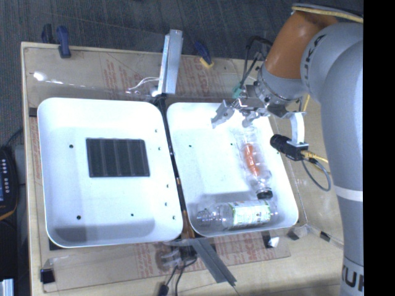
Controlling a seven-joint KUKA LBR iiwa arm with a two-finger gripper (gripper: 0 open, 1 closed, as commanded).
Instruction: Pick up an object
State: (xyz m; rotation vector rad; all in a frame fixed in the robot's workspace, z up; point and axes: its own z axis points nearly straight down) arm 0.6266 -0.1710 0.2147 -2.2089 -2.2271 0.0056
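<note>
Right bin [203, 165] shows you the orange bottle [252, 159] at five o'clock from your released claw [237, 117], lengthwise twelve-to-six.

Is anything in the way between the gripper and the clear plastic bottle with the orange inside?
Nothing visible does: the gripper hangs just above the clear orange-filled bottle in the right bin.
</note>
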